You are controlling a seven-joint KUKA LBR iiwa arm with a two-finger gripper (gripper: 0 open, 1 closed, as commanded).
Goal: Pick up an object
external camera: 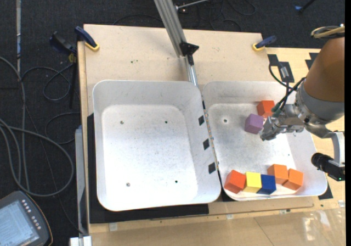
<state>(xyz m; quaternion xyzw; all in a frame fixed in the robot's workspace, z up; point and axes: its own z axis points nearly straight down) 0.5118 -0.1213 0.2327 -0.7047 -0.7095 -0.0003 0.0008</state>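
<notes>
A single fixed camera sits high above the bench and looks down at a slant, far enough off to take in both white bins side by side, the bench edges and dark floor around. The arm enters from the right.

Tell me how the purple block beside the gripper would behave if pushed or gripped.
The small purple cube-shaped block looks rigid with flat faces, so it would probably slide, not roll, on the white bin. It seems light. An orange block close behind could get nudged.

Blocks in right bin
</notes>
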